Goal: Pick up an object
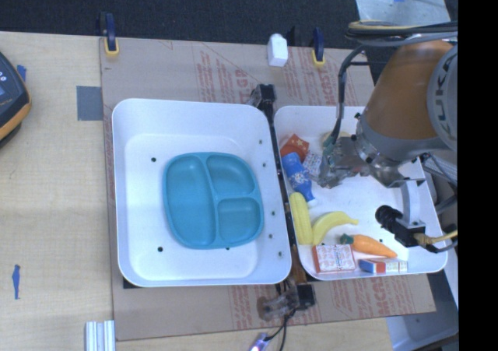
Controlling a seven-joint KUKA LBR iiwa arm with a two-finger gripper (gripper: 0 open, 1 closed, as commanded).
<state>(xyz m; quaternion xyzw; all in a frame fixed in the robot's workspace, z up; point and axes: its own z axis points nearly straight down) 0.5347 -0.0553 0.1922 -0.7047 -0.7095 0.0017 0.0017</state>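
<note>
The right bin (366, 194) holds several small items. A red packet (294, 145) and a blue bottle (296, 174) lie along its left side. Further forward are a yellow corn cob (300, 219), a yellow banana (333, 222), an orange carrot (373, 246) and a red-and-white box (335, 257). My gripper (333, 164) hangs low over the bin's middle, just right of the blue bottle and the red packet. The arm's grey and orange body covers the bin's back right part.
In the left bin (132, 186) lies a blue divided plate (213, 199). A small red-and-white carton (383, 266) rests at the right bin's front edge. A black knob (389, 219) on the arm hangs over that bin's right side. Clamps hold the bench mat at the back.
</note>
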